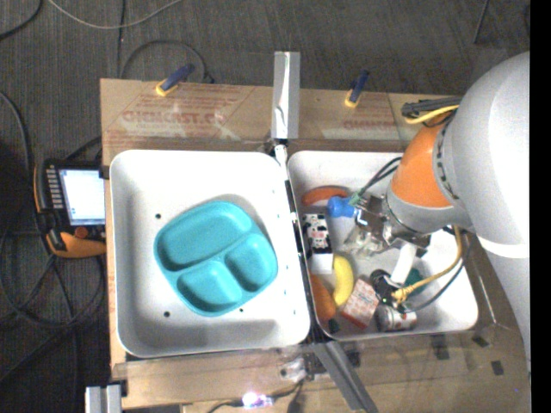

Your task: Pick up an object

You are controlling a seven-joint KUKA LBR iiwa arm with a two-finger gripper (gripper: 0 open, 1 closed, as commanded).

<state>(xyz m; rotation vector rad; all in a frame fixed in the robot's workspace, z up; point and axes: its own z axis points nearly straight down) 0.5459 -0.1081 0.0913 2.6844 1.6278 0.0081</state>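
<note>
We saw the arm lowered over the right bin at lower right of the frame, its gripper just above the banana; its grip we could not tell. The descent seemed under way; closing came next.

floor: dark grey ribbed carpet w/ loose black cables | bench: brown cardboard-topped board, 2 blue-yellow clamps at back edge | left: orange-black handheld pendant, lit screen
</note>
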